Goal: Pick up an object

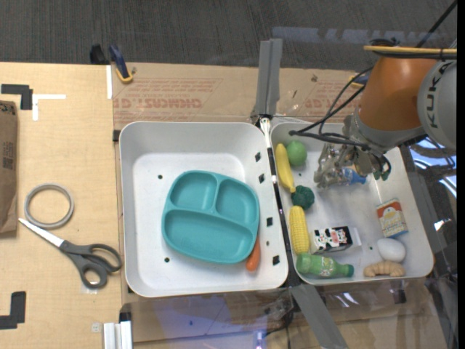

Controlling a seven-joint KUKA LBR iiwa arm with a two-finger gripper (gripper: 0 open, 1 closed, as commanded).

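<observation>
Now: gripper low in right bin, by blue item at back; claw state, you cannot tell. Item looks small, light, stiff plastic, maybe slick. Take it across narrow middle.

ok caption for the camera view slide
Arm's gripper lowered into the right bin of toy food; teal plate in the left bin.

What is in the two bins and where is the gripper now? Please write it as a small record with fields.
left bin: teal divided plate, carrot at its lower right edge
right bin: banana, corn, broccoli, green bottle, egg
gripper: low over right bin's upper part
bench: scissors, tape roll
</observation>
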